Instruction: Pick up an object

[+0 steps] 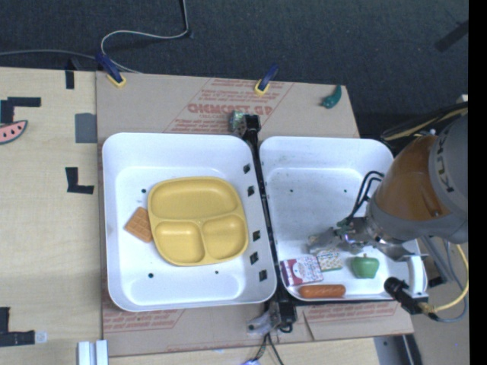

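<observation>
A cardboard-covered bench (304,109) bears two white bins (122,219) (319,154) side by side.

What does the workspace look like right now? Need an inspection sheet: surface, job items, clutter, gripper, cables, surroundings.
Surface: cardboard sheet on a wooden bench, bearing the left bin and the right bin side by side.
Job's things: in the right bin's near part, a green apple, a hot dog, a red-and-white packet and a small patterned card. In the left bin, a yellow divided plate with an orange cracker at its left edge.
Clutter: teal object on the cardboard's far right corner.
Gripper: gripper low in the right bin, just above the card; grip state unclear.
Cables: white cable on the dark floor beyond the bench.
Surroundings: dark carpet.
</observation>
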`<state>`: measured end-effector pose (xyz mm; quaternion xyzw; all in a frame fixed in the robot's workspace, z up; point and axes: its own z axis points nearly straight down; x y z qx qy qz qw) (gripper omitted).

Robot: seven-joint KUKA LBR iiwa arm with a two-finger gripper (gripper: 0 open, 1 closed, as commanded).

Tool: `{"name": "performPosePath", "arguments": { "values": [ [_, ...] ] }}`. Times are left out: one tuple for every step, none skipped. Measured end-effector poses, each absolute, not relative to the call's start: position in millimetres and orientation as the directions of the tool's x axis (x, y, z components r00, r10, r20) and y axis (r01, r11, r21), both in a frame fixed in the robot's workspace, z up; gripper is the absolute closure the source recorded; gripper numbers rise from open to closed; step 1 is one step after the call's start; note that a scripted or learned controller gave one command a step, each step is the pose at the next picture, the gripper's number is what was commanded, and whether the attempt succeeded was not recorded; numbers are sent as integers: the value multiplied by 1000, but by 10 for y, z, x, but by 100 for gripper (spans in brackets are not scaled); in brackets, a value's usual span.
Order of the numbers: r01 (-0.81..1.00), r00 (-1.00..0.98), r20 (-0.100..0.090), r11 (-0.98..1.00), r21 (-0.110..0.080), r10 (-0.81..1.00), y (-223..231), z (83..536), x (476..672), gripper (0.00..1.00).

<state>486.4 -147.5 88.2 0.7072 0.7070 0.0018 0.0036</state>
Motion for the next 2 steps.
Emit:
{"name": "performPosePath", "arguments": {
  "values": [
    [1000, 0, -4, 0, 8, 1000, -1255, 866, 4858, 0],
    [1000, 1, -5, -1, 8, 1000, -1260, 960, 4860, 100]
  ]
}}
